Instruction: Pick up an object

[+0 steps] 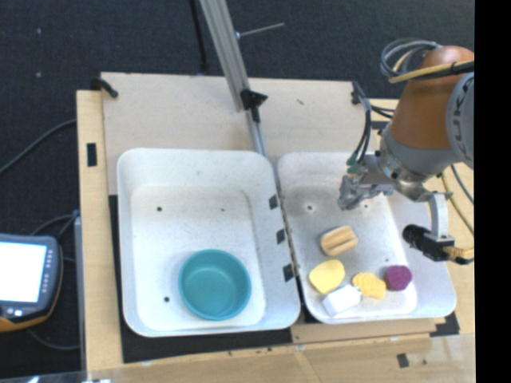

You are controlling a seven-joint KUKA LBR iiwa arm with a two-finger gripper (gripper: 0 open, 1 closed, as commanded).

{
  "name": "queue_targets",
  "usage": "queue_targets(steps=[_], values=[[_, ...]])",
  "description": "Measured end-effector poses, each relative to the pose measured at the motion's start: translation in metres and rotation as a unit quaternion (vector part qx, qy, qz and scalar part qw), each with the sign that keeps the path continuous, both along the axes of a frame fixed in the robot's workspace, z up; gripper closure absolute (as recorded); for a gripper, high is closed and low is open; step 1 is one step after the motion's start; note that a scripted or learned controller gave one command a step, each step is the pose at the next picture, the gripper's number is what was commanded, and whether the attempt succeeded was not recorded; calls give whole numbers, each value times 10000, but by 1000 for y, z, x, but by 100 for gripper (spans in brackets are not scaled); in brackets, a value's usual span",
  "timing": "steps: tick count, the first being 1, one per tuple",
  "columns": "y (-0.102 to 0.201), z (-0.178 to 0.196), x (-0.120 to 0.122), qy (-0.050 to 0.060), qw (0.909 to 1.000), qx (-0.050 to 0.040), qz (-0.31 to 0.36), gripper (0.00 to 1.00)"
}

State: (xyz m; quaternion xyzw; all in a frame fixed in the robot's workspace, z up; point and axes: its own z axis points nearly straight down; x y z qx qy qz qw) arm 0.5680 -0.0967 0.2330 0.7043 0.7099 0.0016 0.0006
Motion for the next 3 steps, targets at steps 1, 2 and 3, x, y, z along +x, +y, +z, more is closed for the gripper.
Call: queue_targets(steps=[1,2,3], values=[[49,-9,22,9,10000,-2,-3,100],[106,-6,36,7,10000,3,5,100],[160,7,56,1,10000,3,3,100]])
